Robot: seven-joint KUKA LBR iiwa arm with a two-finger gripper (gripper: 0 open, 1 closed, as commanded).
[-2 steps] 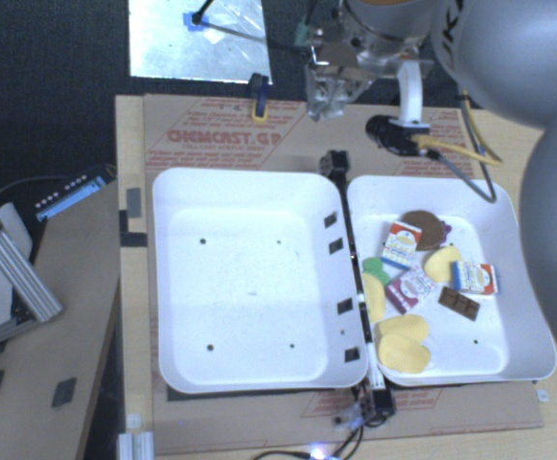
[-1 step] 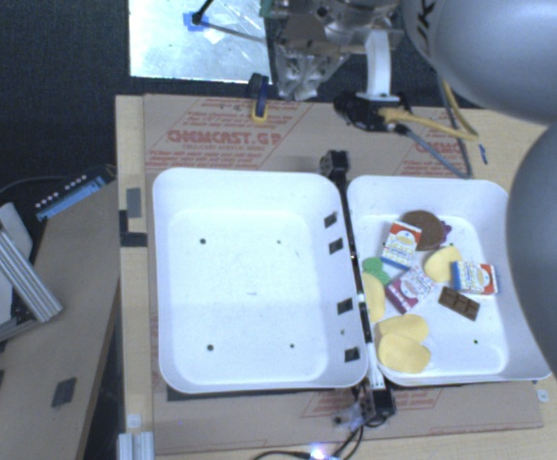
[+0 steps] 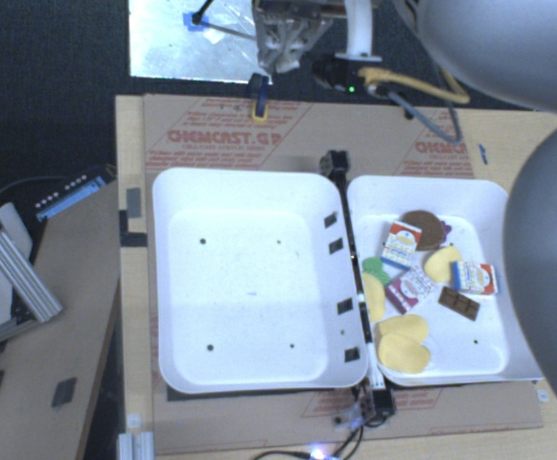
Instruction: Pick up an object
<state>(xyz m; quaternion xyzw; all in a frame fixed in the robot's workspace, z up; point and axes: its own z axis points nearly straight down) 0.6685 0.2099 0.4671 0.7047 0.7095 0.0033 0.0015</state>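
Altogether two shallow white bins sat side by side on the bench: the left bin (image 3: 177,209) and the right bin (image 3: 489,199), split by a dark divider (image 3: 347,257) that carried four small black clips. All the loose things lay in the right bin, bunched toward its left half. Counted, there was one brown round piece (image 3: 429,224) at the top of the cluster, one red-and-white packet (image 3: 402,245) just below and left of it and touching it, one pale yellow lump (image 3: 441,263) to its right, one blue-and-white packet (image 3: 474,277) beside that, one small green piece (image 3: 375,267) against the divider, one long pale yellow piece (image 3: 374,298) under the green one, one purplish wrapped packet (image 3: 407,287) in the middle, one dark chocolate-like bar (image 3: 458,303) tilted to the right of it, and two flat yellow rounds (image 3: 404,343) overlapping at the bottom of the heap.

The gripper (image 3: 280,61) hung well apart from both bins, up by the far edge of the bench over a shiny grey sheet (image 3: 168,22), with a small blue-and-yellow object (image 3: 259,99) lying on the cardboard just below it. Whether its grip was spread or pressed together could not be told from this angle, and nothing showed in it. A large blurred part of the grey arm (image 3: 508,27) covered the upper right corner
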